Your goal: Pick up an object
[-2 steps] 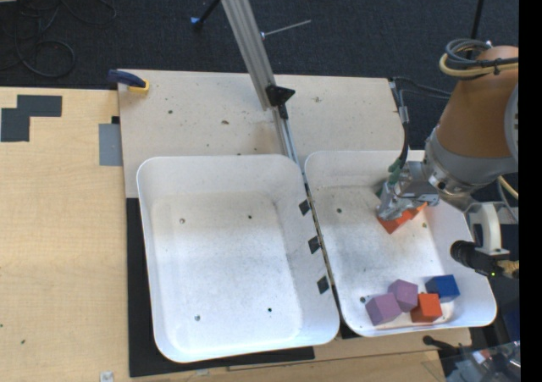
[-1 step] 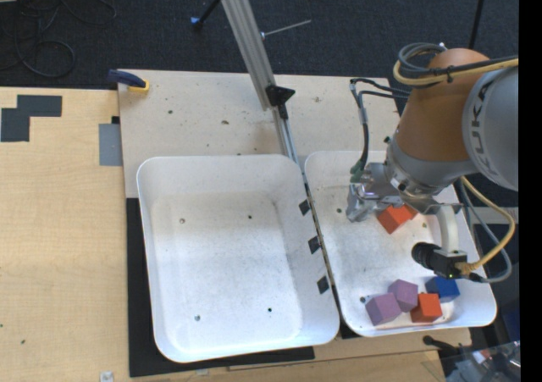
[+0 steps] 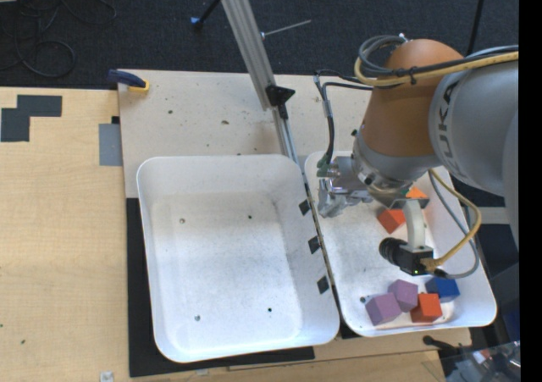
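A pale wooden bench [image 3: 59, 228] sits before a dark carpeted floor strewn with cables, and it carries two shallow white bins side by side. The left bin [image 3: 169, 194] shows bare, speckled white floor. In the right bin [image 3: 351, 287], the arm's orange band and grey wrist hang over the far half, with the gripper [image 3: 339, 196] low near the bin's far-left corner; whether its fingers are apart or closed cannot be told. Two purple blocks [image 3: 393, 302], an orange block [image 3: 427, 307] and a blue block [image 3: 443, 288] cluster at the near-right corner. Another orange block [image 3: 391, 220] lies just beside the wrist.
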### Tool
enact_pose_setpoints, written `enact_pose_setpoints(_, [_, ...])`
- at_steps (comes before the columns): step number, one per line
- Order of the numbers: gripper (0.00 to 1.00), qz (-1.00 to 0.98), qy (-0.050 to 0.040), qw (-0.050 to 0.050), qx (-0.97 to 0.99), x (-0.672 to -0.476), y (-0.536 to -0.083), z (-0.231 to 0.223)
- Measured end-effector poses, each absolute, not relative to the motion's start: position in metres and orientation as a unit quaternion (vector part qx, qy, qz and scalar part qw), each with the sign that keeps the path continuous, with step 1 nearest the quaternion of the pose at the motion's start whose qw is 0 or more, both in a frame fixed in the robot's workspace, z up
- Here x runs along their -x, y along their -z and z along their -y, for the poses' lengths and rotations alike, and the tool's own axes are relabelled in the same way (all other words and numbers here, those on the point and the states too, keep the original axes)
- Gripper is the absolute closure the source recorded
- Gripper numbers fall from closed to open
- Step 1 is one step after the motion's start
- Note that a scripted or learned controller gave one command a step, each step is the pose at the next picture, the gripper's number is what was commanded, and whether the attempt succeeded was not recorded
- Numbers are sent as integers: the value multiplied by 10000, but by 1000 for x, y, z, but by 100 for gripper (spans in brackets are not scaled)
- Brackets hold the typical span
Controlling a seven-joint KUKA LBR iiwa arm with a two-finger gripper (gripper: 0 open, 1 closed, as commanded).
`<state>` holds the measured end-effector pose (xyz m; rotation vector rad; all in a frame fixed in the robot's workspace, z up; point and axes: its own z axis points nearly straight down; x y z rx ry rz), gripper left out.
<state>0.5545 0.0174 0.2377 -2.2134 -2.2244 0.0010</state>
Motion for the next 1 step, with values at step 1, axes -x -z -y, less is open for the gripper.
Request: enact_pose_setpoints(1, [100,7084,-12,24,7058,-551,-233,-61])
